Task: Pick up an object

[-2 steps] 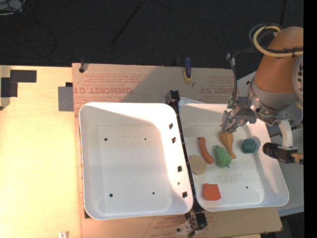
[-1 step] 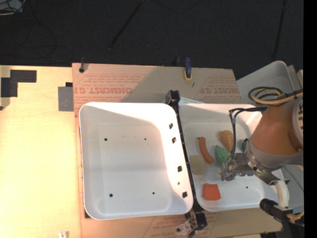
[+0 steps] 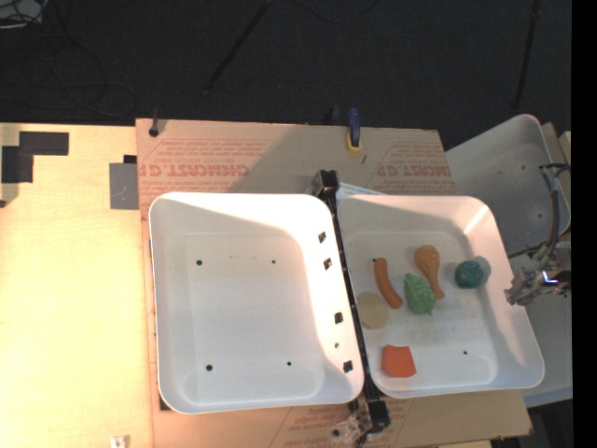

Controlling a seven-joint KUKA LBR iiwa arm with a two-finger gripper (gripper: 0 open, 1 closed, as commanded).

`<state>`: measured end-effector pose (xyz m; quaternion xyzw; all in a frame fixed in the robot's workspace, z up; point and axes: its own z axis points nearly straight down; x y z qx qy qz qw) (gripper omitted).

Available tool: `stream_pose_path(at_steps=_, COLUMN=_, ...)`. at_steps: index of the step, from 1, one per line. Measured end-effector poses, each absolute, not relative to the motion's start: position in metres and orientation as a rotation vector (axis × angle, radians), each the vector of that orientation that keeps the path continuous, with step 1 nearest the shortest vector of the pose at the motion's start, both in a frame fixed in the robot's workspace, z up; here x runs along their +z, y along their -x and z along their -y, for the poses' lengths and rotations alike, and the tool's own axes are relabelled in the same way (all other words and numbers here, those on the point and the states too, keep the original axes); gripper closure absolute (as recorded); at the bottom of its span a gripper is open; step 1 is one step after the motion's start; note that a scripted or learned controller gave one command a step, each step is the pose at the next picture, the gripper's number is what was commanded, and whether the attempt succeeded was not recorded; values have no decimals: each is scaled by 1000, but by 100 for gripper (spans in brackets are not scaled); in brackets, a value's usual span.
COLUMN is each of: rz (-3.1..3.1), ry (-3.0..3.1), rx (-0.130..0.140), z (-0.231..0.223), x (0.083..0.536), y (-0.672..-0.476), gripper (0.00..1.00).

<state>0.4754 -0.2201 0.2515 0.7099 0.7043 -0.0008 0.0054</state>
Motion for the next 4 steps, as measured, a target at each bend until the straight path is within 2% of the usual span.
stream_pose_path(at_steps=4, rz=-2234, ry=-2219, rx=-7, z=217, x=284, y=-475, gripper=100)
